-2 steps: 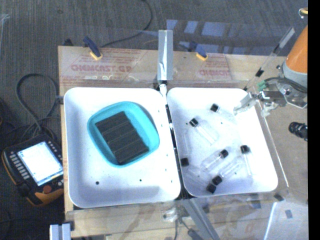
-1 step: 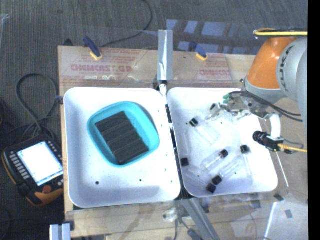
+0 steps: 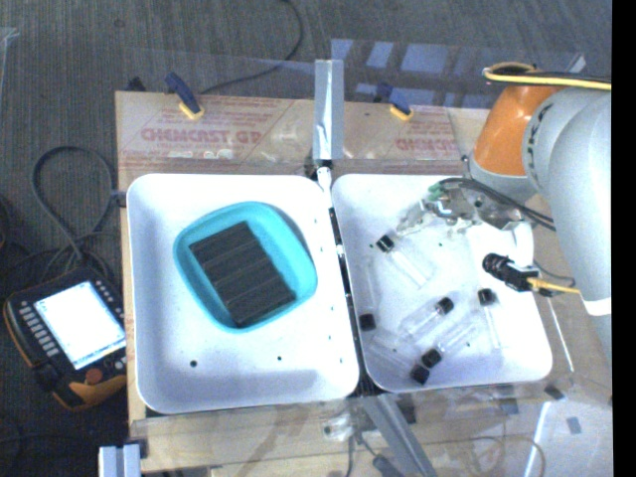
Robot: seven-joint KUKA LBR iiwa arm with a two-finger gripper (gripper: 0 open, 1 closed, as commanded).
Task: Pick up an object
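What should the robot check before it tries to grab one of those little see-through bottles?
1. Things to grab in the right bin: ok, several clear vials with black caps lie there.
2. Gripper over that bin: ok, near its upper edge.
3. Gripper lined up with a vial: not ok, the nearest vial lies below and to the left.
4. Fingers open: cannot tell.
5. Gripper already holding something: cannot tell, glare hides it.
6. Left bin: ok, the blue dish sits apart from the arm.

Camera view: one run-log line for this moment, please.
arm over right bin | clear vials scattered there | left bin: blue dish
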